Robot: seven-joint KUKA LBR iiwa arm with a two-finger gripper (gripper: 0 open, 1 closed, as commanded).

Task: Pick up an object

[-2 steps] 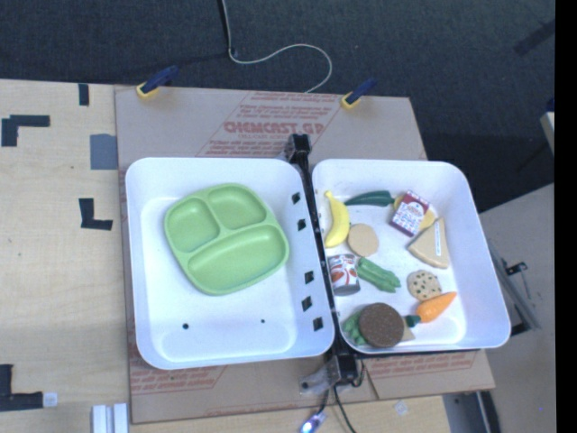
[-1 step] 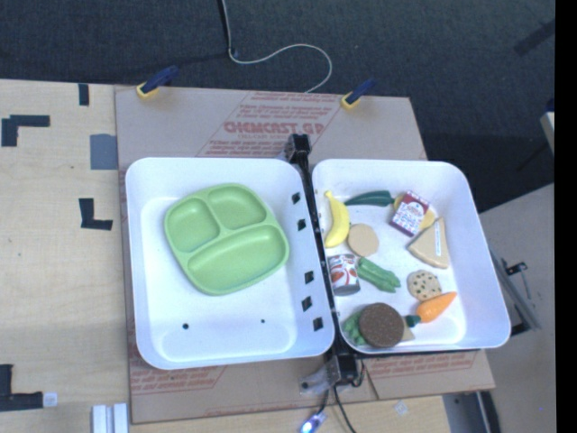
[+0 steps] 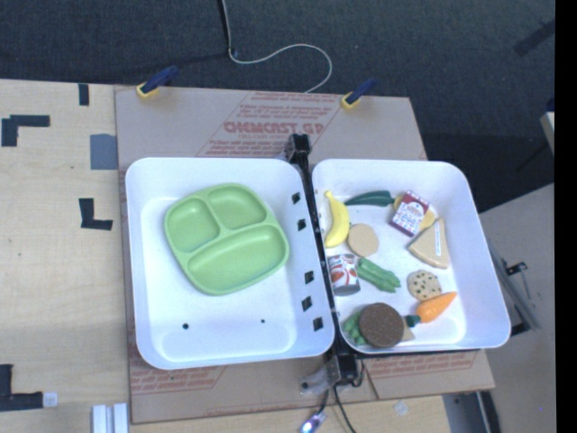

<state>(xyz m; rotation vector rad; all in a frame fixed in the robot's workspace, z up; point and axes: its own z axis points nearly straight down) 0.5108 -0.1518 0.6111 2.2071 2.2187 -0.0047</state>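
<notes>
Presently, my jaw state cannot be told; the banana [image 3: 336, 221] lies centre-right of frame, long axis near vertical (beside the bins' shared divider [image 3: 309, 242]), approach from right

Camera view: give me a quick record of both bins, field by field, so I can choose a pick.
left bin: holds a green divided plate
right bin: holds the toy food
near the divider: banana, can
far side: green pepper, red carton
middle: tan disc, green pod, cheese wedge
near side: burger, cookie, carrot
crowding: burger and carrot look close together; carton and cheese touch
</notes>
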